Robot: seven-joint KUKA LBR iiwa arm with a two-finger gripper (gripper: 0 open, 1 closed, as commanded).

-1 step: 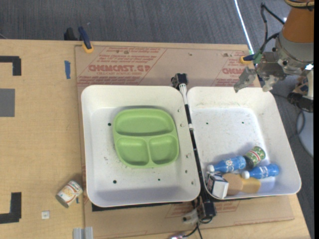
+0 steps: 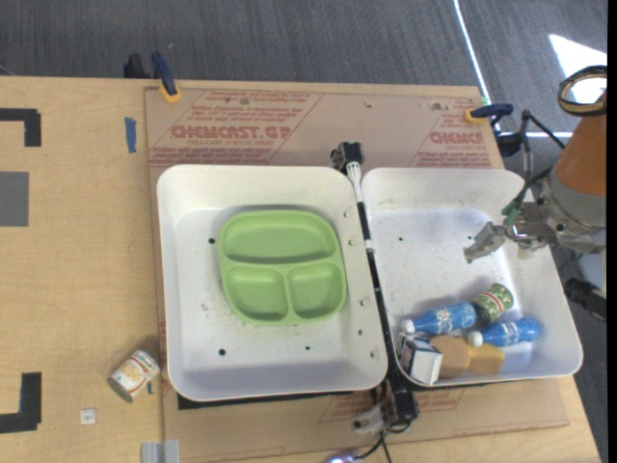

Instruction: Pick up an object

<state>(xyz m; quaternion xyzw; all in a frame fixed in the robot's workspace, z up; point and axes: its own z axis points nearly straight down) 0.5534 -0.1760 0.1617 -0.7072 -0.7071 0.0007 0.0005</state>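
In the right bin (image 2: pixel 424 210), a cluster lies along the front edge. It holds a blue bottle (image 2: pixel 445 318), a second blue bottle (image 2: pixel 509 333), a small green can (image 2: pixel 496 302), a tan block (image 2: pixel 465 355) and a black-and-white box (image 2: pixel 422 361). My gripper (image 2: pixel 489 242) hangs over the bin's right middle, above and behind the green can and apart from the cluster. I see nothing held in it. The grey arm with its orange band (image 2: pixel 586 162) comes in from the right.
A green divided plate (image 2: pixel 281 265) lies in the left bin (image 2: pixel 183 258). A small carton (image 2: pixel 133 373) lies on the bench left of the bins. Clamps (image 2: pixel 166 77) hold the cardboard sheet at the back. A black bracket (image 2: pixel 347 154) sits between the bins.
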